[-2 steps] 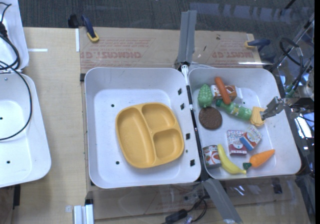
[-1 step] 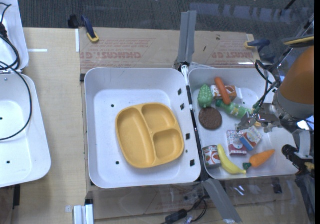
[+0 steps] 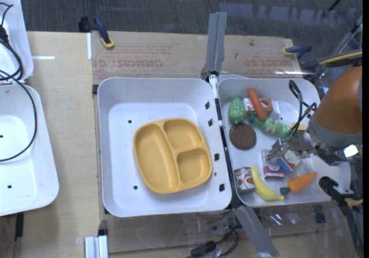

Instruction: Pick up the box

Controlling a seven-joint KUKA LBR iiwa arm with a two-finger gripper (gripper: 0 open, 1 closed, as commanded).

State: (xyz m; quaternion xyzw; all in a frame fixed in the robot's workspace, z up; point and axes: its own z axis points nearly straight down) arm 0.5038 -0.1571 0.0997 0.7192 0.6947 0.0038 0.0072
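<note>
Camera view: the right bin [image 3: 228, 86] is full of toys. The box [image 3: 275, 168] lies in it, just above the yellow banana [image 3: 264, 186] and left of the orange carrot [image 3: 302, 181]. The claw [image 3: 284, 150] hangs just above the box, and I cannot tell if it is holding anything. A brown cookie [image 3: 243, 135] sits left of the box. A can [image 3: 244, 180] is beside the banana. The left bin [image 3: 109, 135] holds a yellow plate [image 3: 172, 154].
</note>
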